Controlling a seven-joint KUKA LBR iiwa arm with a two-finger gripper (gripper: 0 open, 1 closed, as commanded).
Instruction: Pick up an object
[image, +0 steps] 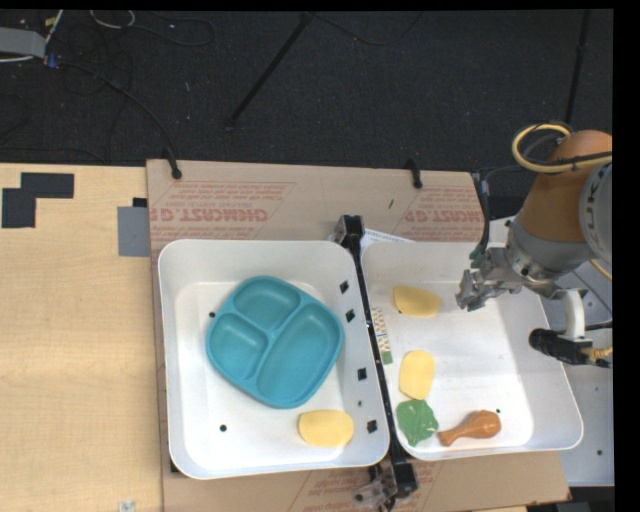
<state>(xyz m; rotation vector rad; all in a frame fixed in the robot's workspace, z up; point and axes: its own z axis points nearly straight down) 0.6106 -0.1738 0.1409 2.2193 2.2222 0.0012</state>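
Apparently empty, the gripper (476, 290) hangs just right of the yellow piece (416, 301); whether it is open or closed, I cannot tell. Descending from there likely misses, or merely nudges the piece aside.

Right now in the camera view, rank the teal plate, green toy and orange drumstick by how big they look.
1. Teal plate, by far the largest.
2. Orange drumstick and green toy look about alike; I won't rank them.

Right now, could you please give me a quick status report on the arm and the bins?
Claw over right bin, beside upper yellow piece, nothing held. Second yellow piece, green piece, orange drumstick unobstructed.
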